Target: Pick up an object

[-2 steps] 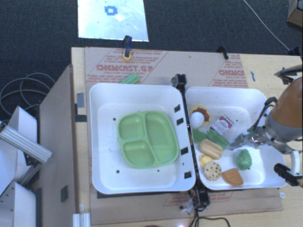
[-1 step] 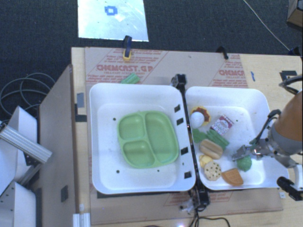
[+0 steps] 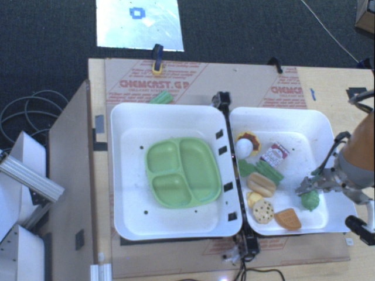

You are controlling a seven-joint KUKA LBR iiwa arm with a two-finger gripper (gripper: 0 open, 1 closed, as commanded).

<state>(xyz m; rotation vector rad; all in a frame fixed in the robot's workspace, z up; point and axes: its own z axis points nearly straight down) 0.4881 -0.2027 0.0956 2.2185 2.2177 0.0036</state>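
Note:
The right bin (image 3: 281, 112) holds several toy foods: a white egg (image 3: 243, 147), a red-and-white packet (image 3: 274, 155), green vegetable pieces (image 3: 269, 171), a hot dog (image 3: 262, 184), a cookie (image 3: 263, 211), a toast slice (image 3: 287, 219) and a round green lump like broccoli (image 3: 311, 202). My gripper (image 3: 309, 187) reaches in from the right and is low at the bin's right side. It sits right above the green lump, touching it or nearly so. The wrist hides how the jaws stand.
The left bin (image 3: 126, 157) bears a light green compartment tray (image 3: 183, 171). A black divider with clips (image 3: 225, 151) runs between the bins. A yellow piece (image 3: 254, 198) lies beside the cookie. Cables trail off the bench at left.

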